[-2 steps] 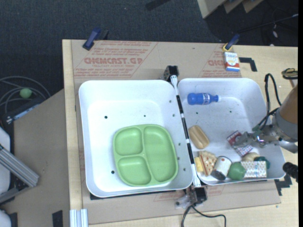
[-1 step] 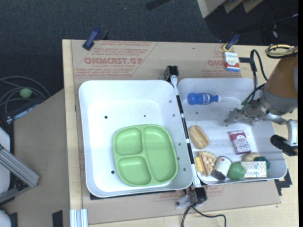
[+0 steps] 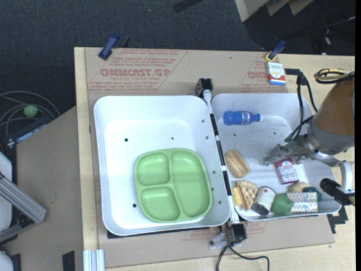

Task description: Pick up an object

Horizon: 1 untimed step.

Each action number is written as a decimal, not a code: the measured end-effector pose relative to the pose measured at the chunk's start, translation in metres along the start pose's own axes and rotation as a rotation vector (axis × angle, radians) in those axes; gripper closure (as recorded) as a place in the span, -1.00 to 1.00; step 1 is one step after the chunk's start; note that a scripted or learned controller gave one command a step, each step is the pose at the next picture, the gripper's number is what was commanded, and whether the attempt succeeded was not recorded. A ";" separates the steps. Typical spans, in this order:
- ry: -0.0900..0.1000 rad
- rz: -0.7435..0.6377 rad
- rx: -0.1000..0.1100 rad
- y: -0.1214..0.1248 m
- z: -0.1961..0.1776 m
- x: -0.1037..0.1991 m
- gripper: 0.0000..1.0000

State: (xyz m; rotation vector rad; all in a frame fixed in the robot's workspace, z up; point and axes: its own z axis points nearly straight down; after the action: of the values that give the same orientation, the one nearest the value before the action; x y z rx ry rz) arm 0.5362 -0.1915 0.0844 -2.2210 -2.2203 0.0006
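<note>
The tool is seen low in the right bin, reached in from the right, with its tip just beside the small red-and-white packet. Whether it is spread or pressed together cannot be told, since the tip is small and dark against the bin floor. Nothing is seen pinched in it, so the step in hand is judged to be the approach to a grasp, with no object lifted yet.

The candidate objects are gathered in the right bin: a blue bottle lying on its side near the far wall, a bread roll by the divider, and crackers, a small can and a green object crowded along the near wall. The left bin is occupied by a green divided plate.

For the next move, the tool would have to be centred over one object, most likely the packet, closed on it, and raised clear.

The packet's far edge is partly covered by the wrist, and the objects at the near right corner are overlapped and hard to separate.
</note>
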 end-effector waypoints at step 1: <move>-0.001 0.000 -0.002 0.000 -0.010 0.000 1.00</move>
State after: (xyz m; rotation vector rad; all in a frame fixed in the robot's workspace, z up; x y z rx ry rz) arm 0.5366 -0.1916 0.0944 -2.2227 -2.2217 -0.0003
